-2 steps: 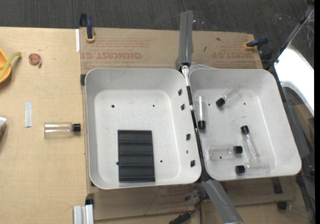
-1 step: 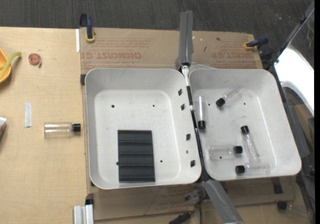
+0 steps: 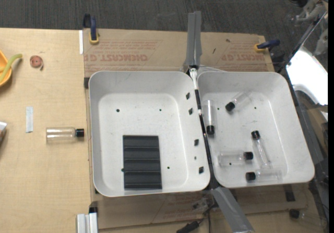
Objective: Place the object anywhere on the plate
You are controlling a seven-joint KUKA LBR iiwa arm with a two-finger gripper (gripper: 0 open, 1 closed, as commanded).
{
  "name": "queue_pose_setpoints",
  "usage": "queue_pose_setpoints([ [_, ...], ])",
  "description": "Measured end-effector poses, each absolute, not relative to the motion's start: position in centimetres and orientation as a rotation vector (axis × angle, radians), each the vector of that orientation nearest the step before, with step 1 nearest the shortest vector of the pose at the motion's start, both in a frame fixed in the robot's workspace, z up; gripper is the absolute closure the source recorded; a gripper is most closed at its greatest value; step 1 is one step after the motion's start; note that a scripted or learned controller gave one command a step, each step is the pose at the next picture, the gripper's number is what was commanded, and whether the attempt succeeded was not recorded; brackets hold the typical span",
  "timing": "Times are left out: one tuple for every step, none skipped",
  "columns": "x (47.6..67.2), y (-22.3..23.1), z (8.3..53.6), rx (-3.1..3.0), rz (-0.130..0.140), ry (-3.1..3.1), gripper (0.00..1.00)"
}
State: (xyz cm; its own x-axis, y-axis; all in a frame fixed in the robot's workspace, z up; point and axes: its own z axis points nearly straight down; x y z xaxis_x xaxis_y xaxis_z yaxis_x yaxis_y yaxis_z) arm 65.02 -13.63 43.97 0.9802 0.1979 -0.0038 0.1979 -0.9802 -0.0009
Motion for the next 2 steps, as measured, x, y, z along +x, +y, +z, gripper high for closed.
queue_pose_setpoints([
  [56.9, -21.0, 44.0, -3.101, 0.009, -0.500, 0.00],
  [63.3, -15.0, 44.0, -3.112, 0.009, -0.428, 0.00],
])
